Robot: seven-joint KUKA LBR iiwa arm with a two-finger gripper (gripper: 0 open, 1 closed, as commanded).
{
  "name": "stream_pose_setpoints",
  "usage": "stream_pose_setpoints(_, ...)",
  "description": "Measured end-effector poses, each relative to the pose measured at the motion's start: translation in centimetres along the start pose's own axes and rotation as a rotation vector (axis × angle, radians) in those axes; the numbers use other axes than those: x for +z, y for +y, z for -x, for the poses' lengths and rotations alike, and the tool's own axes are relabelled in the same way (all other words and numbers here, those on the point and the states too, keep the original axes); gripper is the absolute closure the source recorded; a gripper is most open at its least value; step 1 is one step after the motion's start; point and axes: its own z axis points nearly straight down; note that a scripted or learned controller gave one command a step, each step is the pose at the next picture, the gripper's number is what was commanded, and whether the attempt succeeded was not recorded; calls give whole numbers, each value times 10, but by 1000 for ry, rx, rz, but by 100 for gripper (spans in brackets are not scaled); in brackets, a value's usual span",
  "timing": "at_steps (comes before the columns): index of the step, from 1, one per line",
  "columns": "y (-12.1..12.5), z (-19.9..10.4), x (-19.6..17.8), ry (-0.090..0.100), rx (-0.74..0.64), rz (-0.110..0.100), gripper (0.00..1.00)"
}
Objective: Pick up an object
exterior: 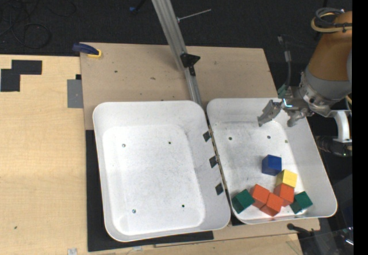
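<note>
Several small blocks lie in the near corner of the right bin (241, 115): a blue cube (272, 164), a yellow one (288, 178), orange blocks (269, 197) and two green ones (242, 200) (301, 202). My gripper (280, 114) hangs over the far right part of that bin, well behind the blocks, open, with nothing between its fingers. The grey arm with its orange band (330, 58) reaches in from the right.
The left bin (109, 115) sits beside the right one, joined by black clips (213, 160). A slanted aluminium rail (172, 29) rises behind the bins. A blue and yellow clamp (87, 49) sits at the bench's far left corner.
</note>
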Motion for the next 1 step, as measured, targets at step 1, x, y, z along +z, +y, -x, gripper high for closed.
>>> stream_pose_setpoints(1,1,0,-3,-1,-1,5,0)
